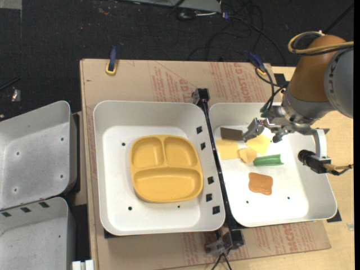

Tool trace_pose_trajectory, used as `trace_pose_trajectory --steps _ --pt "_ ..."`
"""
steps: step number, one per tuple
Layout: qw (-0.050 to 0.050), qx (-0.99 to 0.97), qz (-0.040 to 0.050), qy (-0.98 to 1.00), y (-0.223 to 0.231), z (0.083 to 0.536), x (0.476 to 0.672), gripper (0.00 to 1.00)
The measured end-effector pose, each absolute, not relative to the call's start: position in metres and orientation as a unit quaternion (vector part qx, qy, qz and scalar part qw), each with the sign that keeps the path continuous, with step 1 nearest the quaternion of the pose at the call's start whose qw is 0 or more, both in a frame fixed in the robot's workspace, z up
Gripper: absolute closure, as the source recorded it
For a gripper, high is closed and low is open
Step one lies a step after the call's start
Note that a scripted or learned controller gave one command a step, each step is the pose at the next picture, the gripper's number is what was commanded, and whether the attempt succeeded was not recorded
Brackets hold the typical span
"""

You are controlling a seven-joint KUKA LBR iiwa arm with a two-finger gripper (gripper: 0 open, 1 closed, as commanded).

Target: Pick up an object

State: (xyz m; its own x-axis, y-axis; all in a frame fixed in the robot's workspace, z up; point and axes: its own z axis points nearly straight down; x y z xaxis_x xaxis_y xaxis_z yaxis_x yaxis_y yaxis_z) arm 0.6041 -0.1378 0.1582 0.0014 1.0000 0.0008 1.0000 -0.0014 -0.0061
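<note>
My gripper hangs over the upper middle of the right bin, its two fingers spread open with nothing between them. Just below it lie a pale yellow flat piece, a small yellow chunk and a yellow square slab. A green stick lies below those. An orange piece rests nearer the front of the bin. A dark brown piece sits to the left of the fingers.
The left bin holds a yellow divided tray. A black divider runs between the bins. Grey lids lie off the bench at left. The arm's orange band rises at right.
</note>
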Motion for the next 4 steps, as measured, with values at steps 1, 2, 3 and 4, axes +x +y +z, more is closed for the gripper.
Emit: trace_pose_trajectory --steps 1,2,3,4 --pt "0.002 -0.708 0.0012 -0.707 -0.132 0.109 0.595 0.00" --pt "0.001 -0.707 0.0006 -0.707 -0.131 0.091 0.595 0.00" --pt "-0.001 -0.708 -0.0002 -0.707 -0.131 0.103 0.596 1.00" --pt "-0.002 -0.708 -0.0012 -0.707 -0.138 0.149 0.602 1.00"
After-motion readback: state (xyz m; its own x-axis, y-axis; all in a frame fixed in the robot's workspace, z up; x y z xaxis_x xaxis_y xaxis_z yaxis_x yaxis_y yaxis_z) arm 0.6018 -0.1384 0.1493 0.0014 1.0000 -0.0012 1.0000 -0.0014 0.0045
